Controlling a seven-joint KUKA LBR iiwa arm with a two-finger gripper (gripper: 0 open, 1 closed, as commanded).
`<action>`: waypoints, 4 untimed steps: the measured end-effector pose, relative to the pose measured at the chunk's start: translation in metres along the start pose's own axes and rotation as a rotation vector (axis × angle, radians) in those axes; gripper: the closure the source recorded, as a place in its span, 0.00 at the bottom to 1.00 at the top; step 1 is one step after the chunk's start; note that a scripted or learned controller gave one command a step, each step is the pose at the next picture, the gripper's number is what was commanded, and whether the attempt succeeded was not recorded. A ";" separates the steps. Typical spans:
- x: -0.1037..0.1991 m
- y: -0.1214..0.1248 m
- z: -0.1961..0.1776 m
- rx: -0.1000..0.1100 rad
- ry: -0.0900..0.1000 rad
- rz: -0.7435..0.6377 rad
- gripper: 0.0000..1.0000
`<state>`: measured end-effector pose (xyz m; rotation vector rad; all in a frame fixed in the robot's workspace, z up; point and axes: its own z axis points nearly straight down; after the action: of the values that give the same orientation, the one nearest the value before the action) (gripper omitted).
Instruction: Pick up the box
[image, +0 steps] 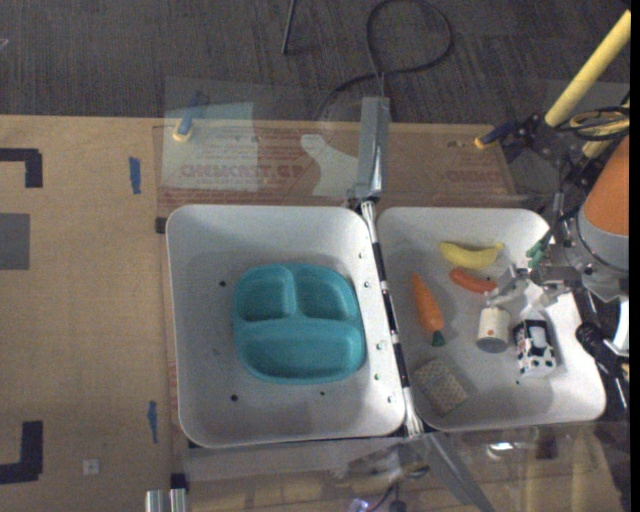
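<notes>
We take the right bin (455, 225) as our landmark. Inside it, near its right wall and toward the front, stands the box (535, 348), a small white carton with black patches like a cow-print milk carton. Just left of the box sits a small white cup (492, 328). Further left lies a carrot (428, 305), and at the front left of the bin a tan sponge-like pad (441, 385). Toward the back of the bin we see a yellow banana (472, 254) and, just in front of it, a red-orange piece that looks like a chilli or sausage (472, 282).

The gripper (535, 278) hangs over the right part of the bin, just behind the box and the cup, with the arm reaching in from the bin's right side. We cannot tell whether its fingers are apart or together; the metal parts blur against the white bin floor. Nothing appears between them.

We judge the step in hand to be the approach: the box rests on the bin floor, not yet grasped. The next move, as we judge it, calls for shifting the gripper toward the front of the bin until it is centred over the box, keeping clear of the cup beside it, then descending with the fingers spread to straddle the carton.
</notes>
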<state>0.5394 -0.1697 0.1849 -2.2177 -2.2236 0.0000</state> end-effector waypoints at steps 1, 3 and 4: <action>0.038 -0.018 0.097 -0.011 -0.003 -0.010 0.00; 0.066 -0.056 0.086 -0.016 -0.009 -0.007 1.00; 0.067 -0.057 0.086 -0.016 -0.009 -0.007 0.00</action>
<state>0.4826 -0.1033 0.0987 -2.2227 -2.2441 -0.0078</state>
